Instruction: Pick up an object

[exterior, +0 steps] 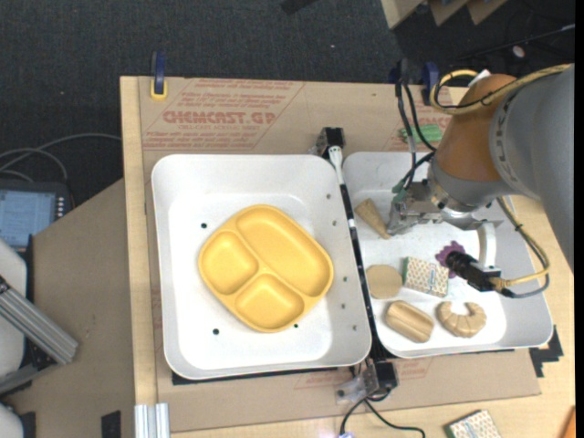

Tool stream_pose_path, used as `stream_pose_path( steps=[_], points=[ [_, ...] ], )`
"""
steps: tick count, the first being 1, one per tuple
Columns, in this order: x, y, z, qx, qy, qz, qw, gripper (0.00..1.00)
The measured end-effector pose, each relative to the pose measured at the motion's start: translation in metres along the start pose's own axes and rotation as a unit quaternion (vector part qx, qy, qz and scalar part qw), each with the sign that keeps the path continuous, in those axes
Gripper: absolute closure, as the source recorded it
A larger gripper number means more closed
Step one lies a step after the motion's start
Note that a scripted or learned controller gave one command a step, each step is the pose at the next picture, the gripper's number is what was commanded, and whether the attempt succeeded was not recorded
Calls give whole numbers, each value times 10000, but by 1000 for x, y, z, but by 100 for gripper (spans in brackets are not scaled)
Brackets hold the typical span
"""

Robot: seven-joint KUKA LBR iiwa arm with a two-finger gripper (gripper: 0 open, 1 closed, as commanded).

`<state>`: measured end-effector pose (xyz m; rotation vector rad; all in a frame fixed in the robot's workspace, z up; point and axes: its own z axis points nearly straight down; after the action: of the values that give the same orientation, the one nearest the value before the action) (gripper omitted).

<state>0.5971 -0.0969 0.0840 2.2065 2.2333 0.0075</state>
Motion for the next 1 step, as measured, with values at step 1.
stream_pose_path(
  steps=[1],
  points=[
    [-8,-3,-1,16,-13,58,10000,0]
  ],
)
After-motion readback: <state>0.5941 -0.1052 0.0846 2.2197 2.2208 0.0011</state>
